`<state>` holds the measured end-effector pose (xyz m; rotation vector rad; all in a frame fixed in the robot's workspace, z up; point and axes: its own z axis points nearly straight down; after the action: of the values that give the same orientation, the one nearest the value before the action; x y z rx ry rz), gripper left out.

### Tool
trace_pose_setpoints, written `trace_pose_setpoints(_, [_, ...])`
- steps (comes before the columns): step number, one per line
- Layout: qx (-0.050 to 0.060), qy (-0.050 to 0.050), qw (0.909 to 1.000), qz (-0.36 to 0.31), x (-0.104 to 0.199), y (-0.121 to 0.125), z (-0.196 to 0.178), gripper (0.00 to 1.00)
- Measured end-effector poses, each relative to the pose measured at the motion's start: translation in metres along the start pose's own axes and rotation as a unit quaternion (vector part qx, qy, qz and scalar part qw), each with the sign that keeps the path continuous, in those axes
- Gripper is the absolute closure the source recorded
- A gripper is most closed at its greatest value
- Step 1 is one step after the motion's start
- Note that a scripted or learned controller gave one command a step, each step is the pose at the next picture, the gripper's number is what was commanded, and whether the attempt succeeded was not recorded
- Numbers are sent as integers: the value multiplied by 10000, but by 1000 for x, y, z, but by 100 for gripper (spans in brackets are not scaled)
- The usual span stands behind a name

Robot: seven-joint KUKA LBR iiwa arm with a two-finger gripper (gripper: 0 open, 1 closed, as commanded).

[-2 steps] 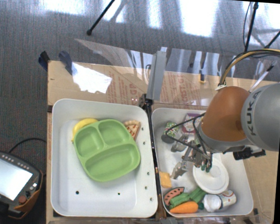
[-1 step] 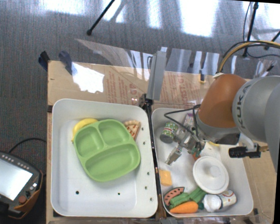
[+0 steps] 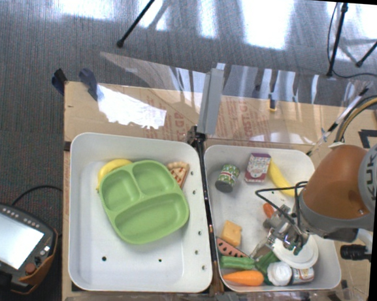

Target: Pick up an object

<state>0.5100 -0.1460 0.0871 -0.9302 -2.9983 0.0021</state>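
Observation:
My gripper [image 3: 265, 250] hangs low in the right bin [image 3: 325, 166], near its front, below the orange wrist band. Its tip sits just above a green vegetable [image 3: 243, 263] and beside a watermelon slice [image 3: 231, 250]. An orange carrot [image 3: 244, 278] lies at the front wall, with a white jar [image 3: 288, 274] on its side to the right. Left of the gripper rests a yellow-orange cheese block [image 3: 232, 233]. A small red piece [image 3: 270, 210] peeks out behind the wrist. Further back stand a green can [image 3: 227, 177] and a maroon carton [image 3: 258, 167], with a banana [image 3: 278, 177] lying beside them.
The left bin [image 3: 79, 235] holds a green divided plate [image 3: 143, 200], with a yellow piece [image 3: 111, 167] and a pizza slice [image 3: 178, 172] tucked behind it. A metal post [image 3: 210, 102] rises between the bins at the back. Cables [image 3: 345, 118] arc over the right bin's far corner.

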Motion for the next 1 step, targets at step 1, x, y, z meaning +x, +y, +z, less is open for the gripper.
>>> trace_pose_setpoints(1, [-17,-7,9994,340,-33,57,-1,0])
